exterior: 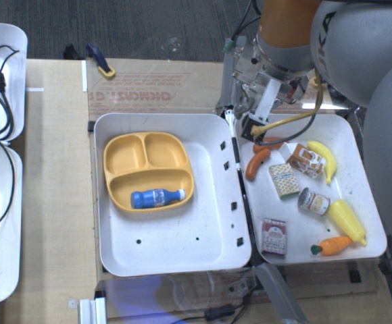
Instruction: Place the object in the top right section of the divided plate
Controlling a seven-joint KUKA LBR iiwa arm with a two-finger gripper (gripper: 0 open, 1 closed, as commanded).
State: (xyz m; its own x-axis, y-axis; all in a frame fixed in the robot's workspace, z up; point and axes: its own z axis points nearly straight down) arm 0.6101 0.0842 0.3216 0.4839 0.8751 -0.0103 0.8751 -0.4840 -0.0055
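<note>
Gripper (250, 110) hangs over the far left corner of the right bin (304, 228); whether it clasps anything I cannot tell. Nearer, a carrot (331, 246), a can (313, 201) and a red sausage (255, 162) lie loose there. In the left bin (169, 238) the divided plate (112, 181) holds a blue bottle (157, 197) in its near section, its far right section (165, 150) bare, so the placing looks undone.
</note>
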